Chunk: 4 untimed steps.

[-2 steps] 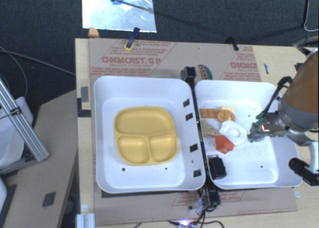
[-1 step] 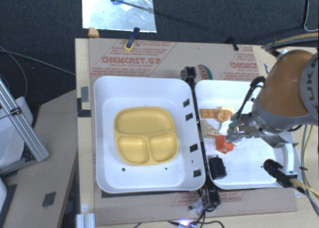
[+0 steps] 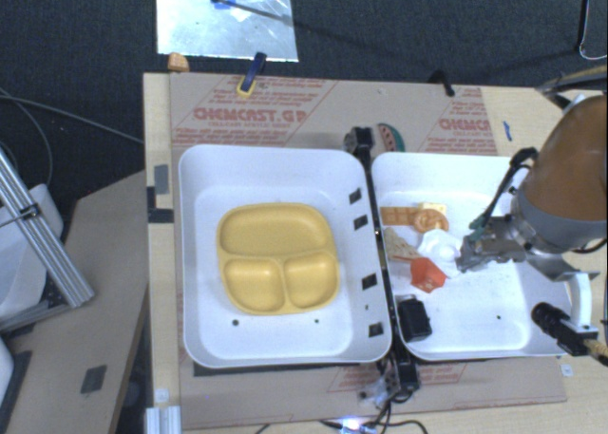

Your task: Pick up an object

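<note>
Nearest the camera, a black object (image 3: 413, 317) lies at the right bin's (image 3: 494, 332) front-left corner. Beside it sit an orange piece (image 3: 428, 275), a white piece (image 3: 439, 247) and tan pieces (image 3: 415, 217). Gripper (image 3: 472, 258) is low beside the white piece; grip state cannot be told. Left bin (image 3: 204, 261) holds a yellow divided tray (image 3: 277, 257).

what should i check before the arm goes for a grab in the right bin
1. Gripper is over the right bin: ok.
2. Objects within reach: an orange block, a white piece and tan pieces lie in a cluster in the bin's left part: ok.
3. Target stands apart from its neighbours: not ok, the white piece touches the orange block and the tan pieces.
4. Jaws open and empty: cannot tell, they are too small and dark.
5. Black object at the bin's lower left corner is out of the gripper's way: ok.
6. Yellow divided tray sits in the left bin, away from the arm: ok.
</note>
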Each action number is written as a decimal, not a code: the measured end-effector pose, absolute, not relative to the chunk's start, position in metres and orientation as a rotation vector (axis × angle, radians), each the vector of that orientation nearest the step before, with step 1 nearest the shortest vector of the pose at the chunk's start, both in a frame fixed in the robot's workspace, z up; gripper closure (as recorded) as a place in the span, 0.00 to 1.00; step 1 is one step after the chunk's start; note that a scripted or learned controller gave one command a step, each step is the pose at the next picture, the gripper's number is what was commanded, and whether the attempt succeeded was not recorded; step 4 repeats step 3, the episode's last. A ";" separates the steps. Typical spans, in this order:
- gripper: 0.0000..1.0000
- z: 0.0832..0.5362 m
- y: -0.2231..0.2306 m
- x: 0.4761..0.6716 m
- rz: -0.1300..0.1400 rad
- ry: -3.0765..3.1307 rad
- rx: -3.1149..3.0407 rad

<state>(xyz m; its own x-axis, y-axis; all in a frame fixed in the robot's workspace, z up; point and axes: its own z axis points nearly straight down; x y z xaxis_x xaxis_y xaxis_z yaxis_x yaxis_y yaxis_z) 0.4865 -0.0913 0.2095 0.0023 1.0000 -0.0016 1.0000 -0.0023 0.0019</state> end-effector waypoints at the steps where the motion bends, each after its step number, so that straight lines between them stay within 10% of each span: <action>1: 1.00 0.220 -0.089 0.488 0.005 2.223 2.214; 4: 1.00 0.187 -0.045 0.487 0.000 2.231 2.216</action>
